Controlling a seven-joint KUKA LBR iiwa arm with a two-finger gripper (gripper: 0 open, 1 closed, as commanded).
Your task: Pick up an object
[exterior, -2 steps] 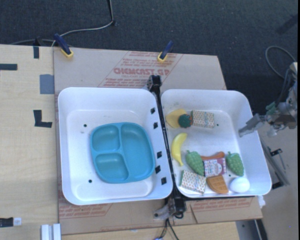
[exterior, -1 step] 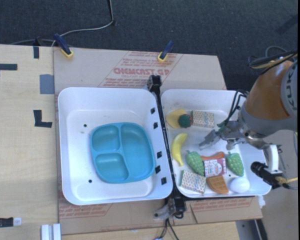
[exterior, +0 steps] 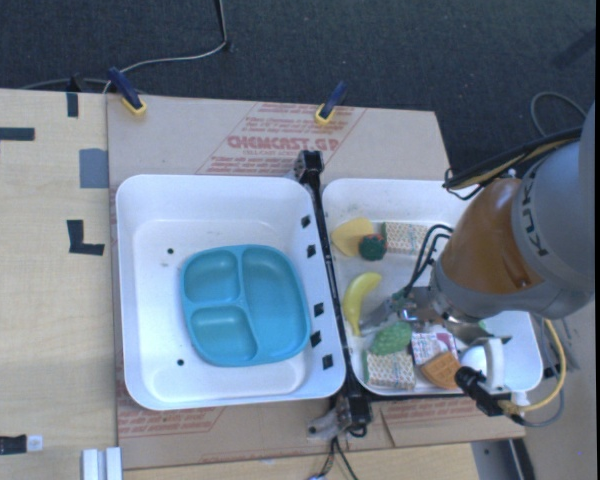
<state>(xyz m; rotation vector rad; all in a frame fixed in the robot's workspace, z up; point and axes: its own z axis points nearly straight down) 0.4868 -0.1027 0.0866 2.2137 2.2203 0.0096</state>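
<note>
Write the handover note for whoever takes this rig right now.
Gripper: low in the right bin, among the objects; whether it is open or shut cannot be read, and nothing is seen held.
Right bin: banana, green item, yellow piece, small packets.
Left bin: blue divided tray.
Done: arm is over the objects.
Left: grasp one object and lift it.

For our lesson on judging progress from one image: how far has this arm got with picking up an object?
Done: the grey arm with the orange band has reached over the right white bin. In hand: its gripper sits low among the items, beside the yellow banana and green leafy toy. Left: nothing looks lifted; whether anything is gripped cannot be told. The blue divided tray lies in the left bin.
</note>
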